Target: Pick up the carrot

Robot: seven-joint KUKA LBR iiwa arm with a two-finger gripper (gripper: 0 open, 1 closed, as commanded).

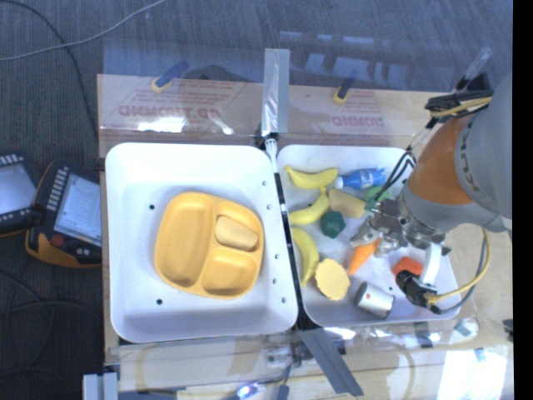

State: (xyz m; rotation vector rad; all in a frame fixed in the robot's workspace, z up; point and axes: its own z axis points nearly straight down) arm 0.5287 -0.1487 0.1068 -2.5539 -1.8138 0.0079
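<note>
**Gripper right over the carrot**

The grey two-finger gripper [376, 238] sits low in the right white shallow bin [433, 311]; its grip state can't be told. The small orange tapered carrot [360, 257] lies just below-left of it, long axis slanting toward the round yellow slice [331, 280].

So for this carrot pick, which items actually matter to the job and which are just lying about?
Belongs to the job:
- carrot, in the right bin
- gripper, down at the carrot

Just lying about:
- three bananas
- blue bottle
- green round item
- yellow lemon-like piece
- metal can
- yellow divided plate in the left bin
</note>
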